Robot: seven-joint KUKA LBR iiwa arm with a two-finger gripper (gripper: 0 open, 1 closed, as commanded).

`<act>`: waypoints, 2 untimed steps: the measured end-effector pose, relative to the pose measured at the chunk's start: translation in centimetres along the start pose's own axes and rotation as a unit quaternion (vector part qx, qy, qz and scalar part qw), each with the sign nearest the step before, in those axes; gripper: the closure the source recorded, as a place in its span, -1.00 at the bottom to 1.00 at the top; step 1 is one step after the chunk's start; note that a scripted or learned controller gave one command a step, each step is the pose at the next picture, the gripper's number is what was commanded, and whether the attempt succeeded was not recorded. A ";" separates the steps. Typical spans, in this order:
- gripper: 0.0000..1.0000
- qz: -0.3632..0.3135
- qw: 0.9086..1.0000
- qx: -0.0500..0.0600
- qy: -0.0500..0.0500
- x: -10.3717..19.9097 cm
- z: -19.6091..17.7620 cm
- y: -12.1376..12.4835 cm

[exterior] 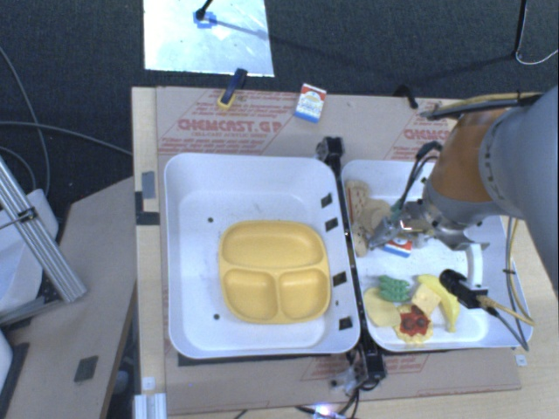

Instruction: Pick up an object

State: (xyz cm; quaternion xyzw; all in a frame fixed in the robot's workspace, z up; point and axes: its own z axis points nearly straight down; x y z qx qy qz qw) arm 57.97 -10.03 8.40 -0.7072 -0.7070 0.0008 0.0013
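1. The gripper (381, 234) is low in the right bin (489, 334), near its left wall, over a tan flat piece (365, 212) and next to a small red, white and blue card (398, 248). I cannot tell its state from here.
2. Nearer the front lie a green toy (395, 287), a yellow banana-like toy (439, 297) and a red piece (414, 320), crowded and touching.
3. These look like light, hollow plastic: stiff, smooth, probably slippery. I would pinch the banana across its narrow middle.
4. The left bin (188, 234) holds a yellow divided tray (273, 269), too wide and flat to grasp except at the rim.
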 end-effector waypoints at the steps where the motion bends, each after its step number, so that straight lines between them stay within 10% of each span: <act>1: 1.00 -0.002 1.000 -0.003 -0.001 -0.1 -1.1 0.3; 2: 1.00 -0.006 1.000 -0.007 0.001 6.2 -12.0 0.5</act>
